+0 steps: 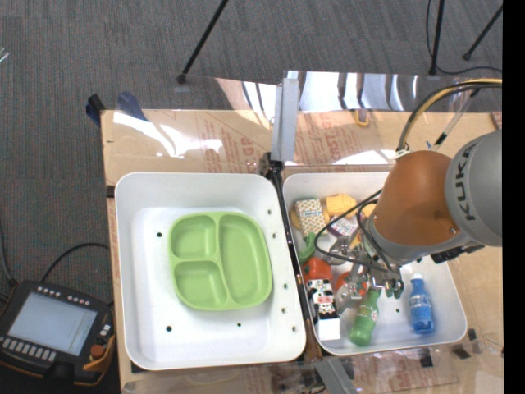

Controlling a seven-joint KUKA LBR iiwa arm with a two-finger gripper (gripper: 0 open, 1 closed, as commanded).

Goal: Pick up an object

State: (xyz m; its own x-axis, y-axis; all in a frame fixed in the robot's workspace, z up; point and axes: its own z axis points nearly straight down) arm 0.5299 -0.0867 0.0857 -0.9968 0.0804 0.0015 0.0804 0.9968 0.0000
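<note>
Two shallow white bins side by side on the tabletop (205, 142). In the left bin (135, 245), a green divided plate (220, 260), lying flat near the middle. In the right bin (447, 298), a crowd of small objects: a green bottle (364, 322) lying tilted toward the near wall, a blue bottle (420, 304) with a white cap just to its right, a black-and-white carton (321, 295) by the left wall, an orange-red item (317, 270) above it, a patterned packet (309, 213) and a yellow piece (340, 205) toward the far side. Grey arm with orange band (418, 203) reaching in from the right, over the right bin. End effector (367, 286) low among the objects, right above the upper end of the green bottle; released or clenched, cannot tell, too cluttered. Nothing seen lifted clear of the bin. Black teach pendant (53, 328) on the floor at lower left.
</note>
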